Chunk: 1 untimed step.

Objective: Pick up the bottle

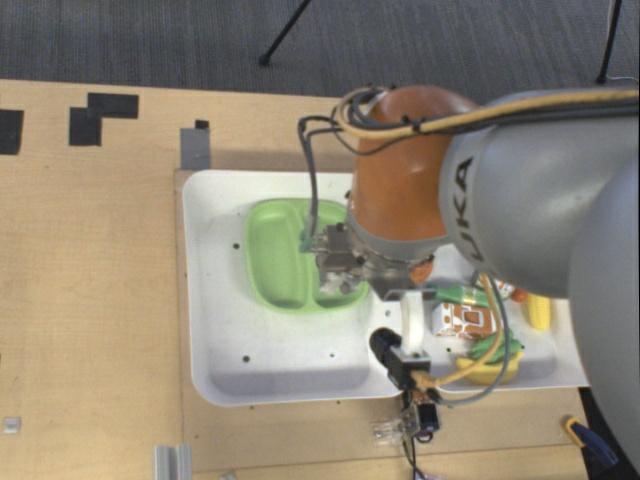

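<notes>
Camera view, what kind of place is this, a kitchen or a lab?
Probably a robotics lab: a KUKA arm reaches over a white bin set in a plywood bench, with tripod legs on grey carpet behind.

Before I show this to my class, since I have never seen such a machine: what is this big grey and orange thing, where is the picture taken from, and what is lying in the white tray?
The big shape is a robot arm, grey with an orange band above its wrist, reaching in from the right. Cables run along it. The picture comes from one fixed camera above the bench, looking down at a slant.

Below the arm is a shallow white bin set on a wooden bench. In the bin lies a green dish, partly covered by the arm's wrist. To the right, half hidden under the arm, are several small colourful items, among them something yellow; I cannot tell which is the bottle it should pick up.

The gripper at the arm's end is mostly hidden by the wrist, so I cannot say whether it holds anything.
</notes>
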Motion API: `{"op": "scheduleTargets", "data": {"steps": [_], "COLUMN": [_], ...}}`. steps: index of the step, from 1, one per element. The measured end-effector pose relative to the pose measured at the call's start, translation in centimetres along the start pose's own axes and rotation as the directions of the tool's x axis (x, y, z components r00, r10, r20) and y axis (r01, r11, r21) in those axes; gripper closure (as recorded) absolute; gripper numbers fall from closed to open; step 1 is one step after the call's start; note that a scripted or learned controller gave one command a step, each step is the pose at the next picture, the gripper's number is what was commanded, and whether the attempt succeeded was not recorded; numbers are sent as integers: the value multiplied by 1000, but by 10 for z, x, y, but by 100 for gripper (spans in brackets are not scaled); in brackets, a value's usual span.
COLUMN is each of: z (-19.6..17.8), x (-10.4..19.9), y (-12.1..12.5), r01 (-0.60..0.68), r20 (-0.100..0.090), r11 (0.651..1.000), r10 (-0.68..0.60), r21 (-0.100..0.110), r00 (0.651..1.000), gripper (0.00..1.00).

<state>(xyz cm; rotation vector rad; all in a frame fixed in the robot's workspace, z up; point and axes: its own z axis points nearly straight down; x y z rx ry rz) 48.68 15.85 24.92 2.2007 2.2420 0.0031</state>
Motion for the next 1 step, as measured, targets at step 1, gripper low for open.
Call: {"op": "scheduleTargets", "data": {"steps": [1], "z": [69], "x": [55], "y": [3], "r01": [-75], "r20": [1], "r11": [997], "r10": [75], "r21": [4], "r00": [997], "gripper": [100]}}
